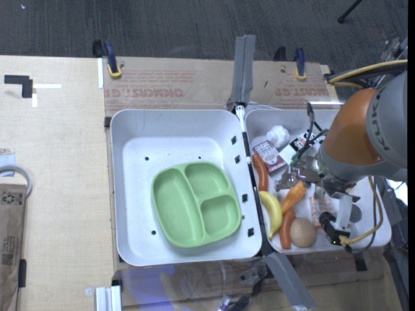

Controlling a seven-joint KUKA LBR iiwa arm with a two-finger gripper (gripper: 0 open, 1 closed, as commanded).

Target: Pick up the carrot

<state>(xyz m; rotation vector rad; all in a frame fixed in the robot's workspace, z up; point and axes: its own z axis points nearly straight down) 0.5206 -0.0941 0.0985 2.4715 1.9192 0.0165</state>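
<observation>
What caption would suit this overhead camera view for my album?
Robot hand over a bin of toy food, above the carrot; green divided plate waits alongside.

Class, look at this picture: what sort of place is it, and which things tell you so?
Probably a robotics lab or test bench: a robot arm reaches over two white bins clamped to a board, one holding a green divided plate, the other toy food such as a carrot.

Robotics lab setup. Plywood bench (52, 173) over dark carpet floor (162, 11), cardboard sheet (175, 86) held at the bench's far edge by blue clamps (111, 60). Two white bins (130, 193) side by side, industrial grey-and-orange arm (363, 135) with loose cables (363, 73), tape marks (19, 84) at far-left corner.
</observation>
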